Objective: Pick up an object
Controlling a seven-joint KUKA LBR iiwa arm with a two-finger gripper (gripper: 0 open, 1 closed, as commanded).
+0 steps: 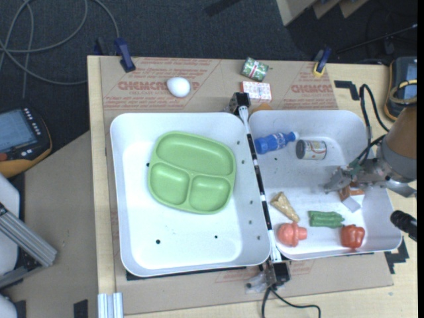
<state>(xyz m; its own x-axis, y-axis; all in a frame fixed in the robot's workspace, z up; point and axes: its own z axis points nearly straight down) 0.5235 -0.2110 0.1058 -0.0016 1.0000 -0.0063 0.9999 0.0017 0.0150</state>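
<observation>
Gripper [341,183] was low in the right-hand shallow white bin [344,121], near its right side, arm coming in from the right edge. Couldn't tell from this angle whether the claw was spread or closed; the tip was a dark blur. A small reddish-brown item [352,191] sat right at the tip, touching or nearly so. Whether it was actually between the jaws: can't say.

Other candidates in the same bin: blue plastic bottle [273,141] by the divider, grey metal can [311,149] on its side just beside the bottle, tan wedge-shaped piece [286,206], green toy vegetable [325,218], orange-red rounded toy [290,233] and red toy pepper [352,236] along the near edge. Left bin [132,197] held a pale green divided plastic plate [192,171].

Risks, my read:
- The item looked small and flat, so the claw could close above it or clip one edge, and it would slip out on the lift.
- It lay near the bin's right wall, so the wall could foul the outer jaw.
- Green vegetable and red pepper were near, so a sideways drift could nudge them.
</observation>
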